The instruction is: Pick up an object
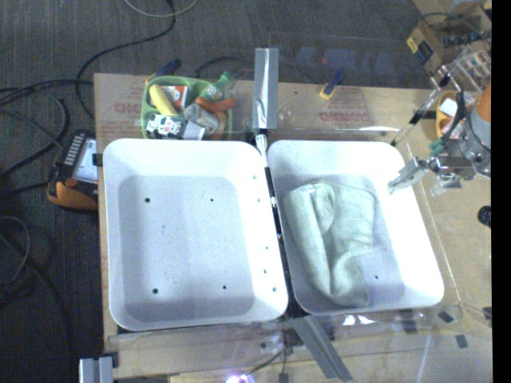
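A crumpled pale green-white towel [337, 238] lies in the right bin [415, 294], covering most of its floor. My gripper [421, 180] hangs over that bin's right rim, up and to the right of the towel and apart from it. Its fingers stand open, one [403, 176] slanting out over the bin, and nothing is between them. The grey arm with its orange band comes in from the right edge.
The left bin [188, 238] sits beside the right one. Behind it stands a green basket [185, 106] of small items, with a metal post [266, 86] at the bins' back seam. An orange-black device [70, 172] and cables lie left of the bench.
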